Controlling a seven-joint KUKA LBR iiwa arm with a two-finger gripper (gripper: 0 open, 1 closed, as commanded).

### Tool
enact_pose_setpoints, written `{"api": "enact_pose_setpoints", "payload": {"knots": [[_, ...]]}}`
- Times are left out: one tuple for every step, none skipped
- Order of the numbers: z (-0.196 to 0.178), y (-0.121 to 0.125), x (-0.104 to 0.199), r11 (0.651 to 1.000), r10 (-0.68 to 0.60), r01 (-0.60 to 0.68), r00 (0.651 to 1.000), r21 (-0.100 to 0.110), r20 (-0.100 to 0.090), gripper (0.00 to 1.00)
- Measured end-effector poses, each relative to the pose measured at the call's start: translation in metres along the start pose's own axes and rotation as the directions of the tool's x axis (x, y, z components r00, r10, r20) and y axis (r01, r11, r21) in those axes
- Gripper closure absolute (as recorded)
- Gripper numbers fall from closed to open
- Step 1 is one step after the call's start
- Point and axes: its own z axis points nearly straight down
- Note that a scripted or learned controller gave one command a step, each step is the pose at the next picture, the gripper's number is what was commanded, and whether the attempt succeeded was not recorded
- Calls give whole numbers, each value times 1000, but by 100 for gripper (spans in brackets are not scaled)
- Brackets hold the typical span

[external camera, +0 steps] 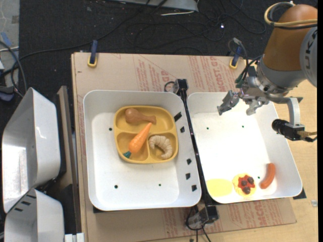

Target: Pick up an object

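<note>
My gripper (238, 106) hangs over the far end of the right bin (227, 145), its fingers (225, 105) spread open with nothing between them. Along the near edge of that bin lie a flat yellow piece (219, 187), a small tart with red and dark berries (245, 183) and an orange-red sausage (267, 176), all well in front of the gripper. In the left bin (101, 150) a yellow divided plate (121, 119) holds a brown drumstick (139, 116), an orange carrot (140, 138) and a pale shrimp (162, 145).
The grey arm with its orange band (290, 34) comes in from the upper right, and a black fitting (287, 128) sticks out over the right bin's right rim. Black clips (189, 150) line the wall between the bins. Clamps (92, 59) hold the cardboard base.
</note>
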Motion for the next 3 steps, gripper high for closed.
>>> {"api": "enact_pose_setpoints", "payload": {"knots": [[-7, 2, 0, 1000, -2, 2, 1000, -12, 1, 0], [38, 4, 7, 1000, -2, 2, 1000, -9, 1, 0], [82, 6, 7, 1000, 0, 1, 1000, -8, 1, 0]]}}
